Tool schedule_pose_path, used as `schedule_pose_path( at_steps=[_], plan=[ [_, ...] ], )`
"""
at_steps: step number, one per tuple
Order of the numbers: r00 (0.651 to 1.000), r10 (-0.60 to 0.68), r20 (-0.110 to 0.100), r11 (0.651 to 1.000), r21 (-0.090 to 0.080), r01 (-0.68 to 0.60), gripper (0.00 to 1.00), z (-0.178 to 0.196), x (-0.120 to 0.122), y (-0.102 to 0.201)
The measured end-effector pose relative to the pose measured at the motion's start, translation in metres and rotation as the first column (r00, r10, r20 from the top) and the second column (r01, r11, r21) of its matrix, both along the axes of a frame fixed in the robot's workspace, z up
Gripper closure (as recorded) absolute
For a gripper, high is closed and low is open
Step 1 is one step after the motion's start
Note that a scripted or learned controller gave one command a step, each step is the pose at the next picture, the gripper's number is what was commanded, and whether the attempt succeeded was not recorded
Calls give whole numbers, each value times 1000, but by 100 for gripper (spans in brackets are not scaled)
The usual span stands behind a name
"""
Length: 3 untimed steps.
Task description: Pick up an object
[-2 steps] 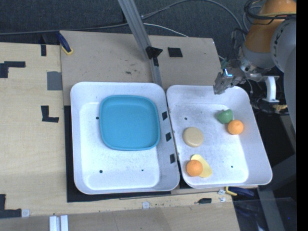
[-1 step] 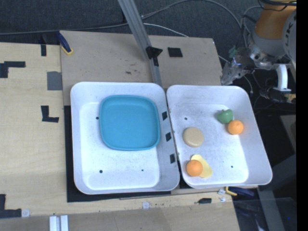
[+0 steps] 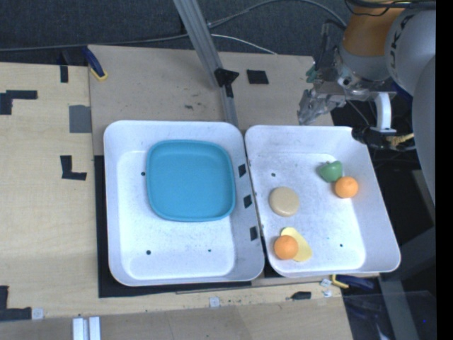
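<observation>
The right bin (image 3: 354, 257) holds several small items: a green piece (image 3: 330, 170) beside an orange ball (image 3: 346, 187) near its right wall, a beige round disc (image 3: 284, 201) in the middle, and an orange ball (image 3: 286, 247) resting against a yellow piece (image 3: 300, 248) near the front. My gripper (image 3: 313, 110) hangs above the bench just beyond the right bin's far rim, fingers pointing down and slightly spread, with nothing between them. It is well apart from every item.
The left bin (image 3: 127, 261) holds a blue square plate (image 3: 190, 180). A slanted metal pole (image 3: 202, 37) rises behind the bins. Cables run along the back. Black tape marks dot the wooden bench (image 3: 42, 190).
</observation>
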State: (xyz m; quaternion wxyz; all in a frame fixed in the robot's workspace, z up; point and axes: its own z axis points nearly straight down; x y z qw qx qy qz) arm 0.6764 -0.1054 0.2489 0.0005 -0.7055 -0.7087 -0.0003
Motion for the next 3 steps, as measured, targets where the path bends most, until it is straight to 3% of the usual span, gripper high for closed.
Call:
schedule_pose_path(
  at_steps=[2, 3],
  plan=[
    [1000, -1, -1, 1000, 0, 1, 100, -20, -6, 114],
    [1000, 0, 0, 1000, 0, 0, 100, -22, -23, 167]
  ],
)
